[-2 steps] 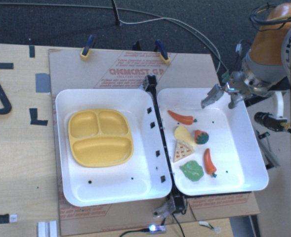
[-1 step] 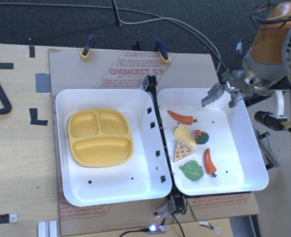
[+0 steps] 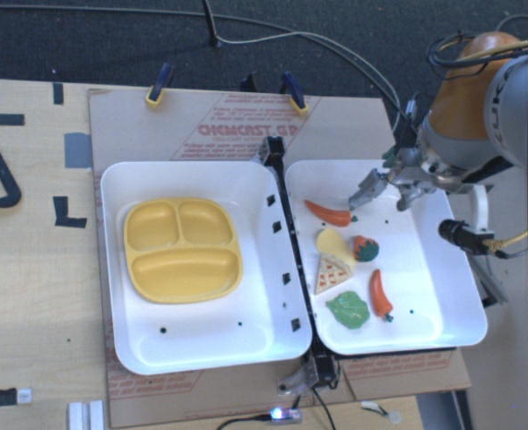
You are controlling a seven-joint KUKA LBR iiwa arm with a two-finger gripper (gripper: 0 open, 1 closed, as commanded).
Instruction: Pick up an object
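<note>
Over the right bin (image 3: 452, 267), near its far edge, the gripper (image 3: 385, 195) hangs with its 2 fingers spread wide and nothing between them. One finger (image 3: 364, 193) points down toward the red pepper (image 3: 328, 212), its tip just beside the pepper's right end; whether it touches, I cannot tell. The other finger (image 3: 408, 196) sits off to the right over bare white floor. The grey arm (image 3: 497, 106) with its orange band comes in from the right side.

Down in that same bin, the toys lie in a loose cluster. The red pepper lies nearest the divider, toward the back. Just in front of it sits a yellow piece (image 3: 332, 242), and right beside that a small red and green toy (image 3: 365, 247). A pizza slice (image 3: 332, 275) lies below the yellow piece, touching it. Closer to the front edge, a green leafy toy (image 3: 348, 309) and a second red pepper (image 3: 380, 295) sit side by side.

The left bin (image 3: 138, 348) holds a yellow tray (image 3: 183, 249) with 3 compartments, lying flat.
</note>
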